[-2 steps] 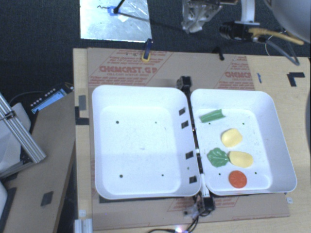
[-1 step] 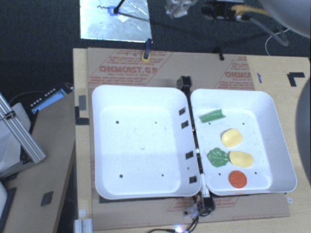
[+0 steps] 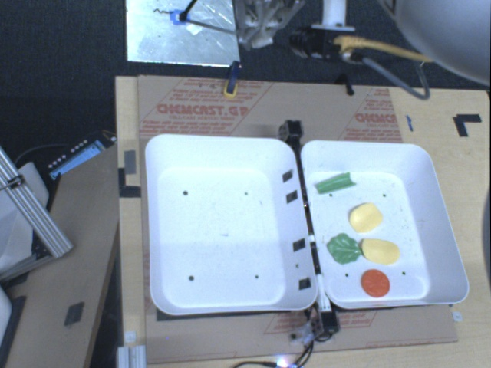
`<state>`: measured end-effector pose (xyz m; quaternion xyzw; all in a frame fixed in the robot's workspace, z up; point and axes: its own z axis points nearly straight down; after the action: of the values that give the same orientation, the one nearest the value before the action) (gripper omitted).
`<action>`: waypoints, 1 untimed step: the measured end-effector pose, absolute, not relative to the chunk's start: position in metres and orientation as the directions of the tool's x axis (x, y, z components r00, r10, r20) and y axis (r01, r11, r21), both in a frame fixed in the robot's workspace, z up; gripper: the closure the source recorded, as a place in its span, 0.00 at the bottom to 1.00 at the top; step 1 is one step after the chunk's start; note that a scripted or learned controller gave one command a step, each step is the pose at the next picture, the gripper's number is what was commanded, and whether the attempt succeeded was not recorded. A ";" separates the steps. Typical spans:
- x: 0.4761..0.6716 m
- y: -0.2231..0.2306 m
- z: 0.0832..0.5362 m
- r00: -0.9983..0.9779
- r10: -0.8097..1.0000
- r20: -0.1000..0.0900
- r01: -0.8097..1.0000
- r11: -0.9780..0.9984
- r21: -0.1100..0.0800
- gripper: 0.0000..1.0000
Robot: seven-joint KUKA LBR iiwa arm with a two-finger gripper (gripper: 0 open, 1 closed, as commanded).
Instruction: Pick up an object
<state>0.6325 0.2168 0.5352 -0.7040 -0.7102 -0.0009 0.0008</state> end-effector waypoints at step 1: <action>0.593 0.235 0.535 -0.007 1.000 0.002 1.000 0.007 0.000 1.00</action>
<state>0.5927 0.2355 0.5353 -0.7045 -0.7097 -0.0005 0.0007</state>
